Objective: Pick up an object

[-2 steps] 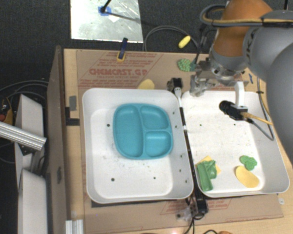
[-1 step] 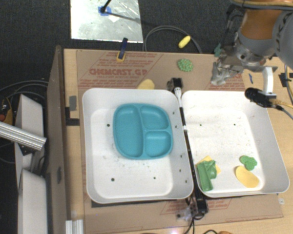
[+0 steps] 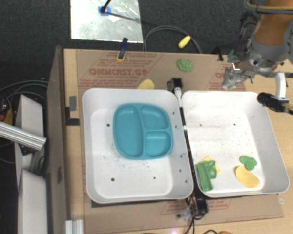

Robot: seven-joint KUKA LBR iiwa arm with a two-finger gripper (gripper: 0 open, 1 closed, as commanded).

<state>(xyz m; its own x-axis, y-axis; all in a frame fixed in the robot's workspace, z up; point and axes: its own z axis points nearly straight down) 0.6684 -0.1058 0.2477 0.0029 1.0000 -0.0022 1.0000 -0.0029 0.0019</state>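
Observation:
Three small objects lie at the near edge of the right bin [image 3: 234, 101]: a green block [image 3: 205, 175] with a yellow piece beside it, a green broccoli-like piece [image 3: 248, 162] and a yellow oval piece [image 3: 247, 177]. A blue divided tray [image 3: 142, 131] rests in the left bin [image 3: 100, 174]. My gripper [image 3: 233, 78] hangs above the far edge of the right bin, well away from the objects, with nothing visible between its fingers.
On the cardboard behind the bins lie a green round piece [image 3: 185, 65], a yellow piece [image 3: 146, 85] and a blue-and-yellow clip [image 3: 122, 50]. A yellow object [image 3: 184, 42] lies beyond the board. Cables and a metal rail [image 3: 17, 135] are at the left.

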